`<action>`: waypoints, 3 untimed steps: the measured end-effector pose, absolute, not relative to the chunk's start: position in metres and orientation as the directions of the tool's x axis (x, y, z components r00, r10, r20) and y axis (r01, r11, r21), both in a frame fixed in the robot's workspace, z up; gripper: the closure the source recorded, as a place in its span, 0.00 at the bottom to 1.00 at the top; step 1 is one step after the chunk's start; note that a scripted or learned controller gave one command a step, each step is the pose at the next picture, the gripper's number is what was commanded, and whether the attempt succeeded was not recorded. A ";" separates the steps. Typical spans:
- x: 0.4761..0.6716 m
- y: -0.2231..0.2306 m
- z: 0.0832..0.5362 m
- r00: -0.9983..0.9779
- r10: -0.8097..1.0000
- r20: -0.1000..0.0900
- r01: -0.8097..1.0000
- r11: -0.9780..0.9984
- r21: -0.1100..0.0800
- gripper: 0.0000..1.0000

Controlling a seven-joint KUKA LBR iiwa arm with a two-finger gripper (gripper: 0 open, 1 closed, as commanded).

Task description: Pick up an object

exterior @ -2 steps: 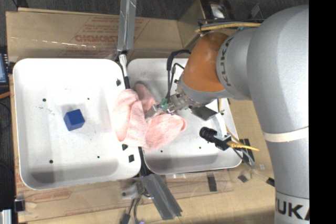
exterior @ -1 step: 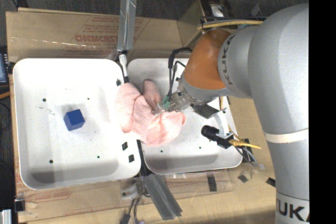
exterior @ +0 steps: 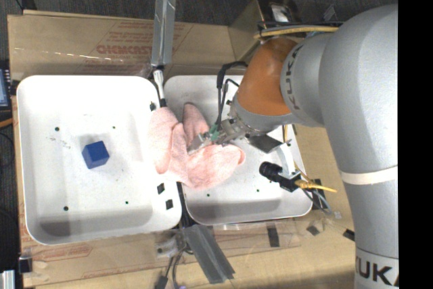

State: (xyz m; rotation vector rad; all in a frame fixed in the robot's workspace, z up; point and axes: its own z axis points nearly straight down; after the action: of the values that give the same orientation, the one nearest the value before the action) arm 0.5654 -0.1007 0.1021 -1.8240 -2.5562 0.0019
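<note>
Fingers [exterior: 210, 137] of mine are down in the right bin [exterior: 237, 203], at its left-centre, right on top of the pink cloth [exterior: 216, 169]. Open or closed, I can't tell: the wrist w/ its orange band [exterior: 264, 88] sits close over them and the tips blur into the fabric, so no claim that I'm holding anything. My arm [exterior: 358, 112] comes in from the right side of the view & covers the bin's upper right corner.

The pink cloth is crumpled into several folds. Most of it lies on the floor of the right bin, in the left half. Its left part is draped over the two rims where the bins meet, and that edge hangs just inside the left bin [exterior: 40, 118] (against the right wall, approx. halfway along it). One fold runs towards the back of the right bin, just left of my fingers. A broader lobe spreads towards the near side, below them.

Blue cube [exterior: 95, 153] sits flat on the floor of the left bin, left of centre, well apart from the cloth and from me.

Both bins stand side by side on cardboard [exterior: 81, 44], which shows beyond their far rims
</note>
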 end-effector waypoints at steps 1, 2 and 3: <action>0.619 -0.105 0.093 -0.407 0.913 0.001 0.913 0.407 -0.001 0.00; 0.619 -0.104 0.103 -0.411 0.912 0.001 0.912 0.411 -0.002 1.00; 0.619 -0.104 0.103 -0.411 0.912 0.001 0.912 0.411 -0.002 0.00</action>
State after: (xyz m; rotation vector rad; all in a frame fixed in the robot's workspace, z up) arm 0.6192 -0.1044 0.1027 -1.7041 -2.6375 0.0017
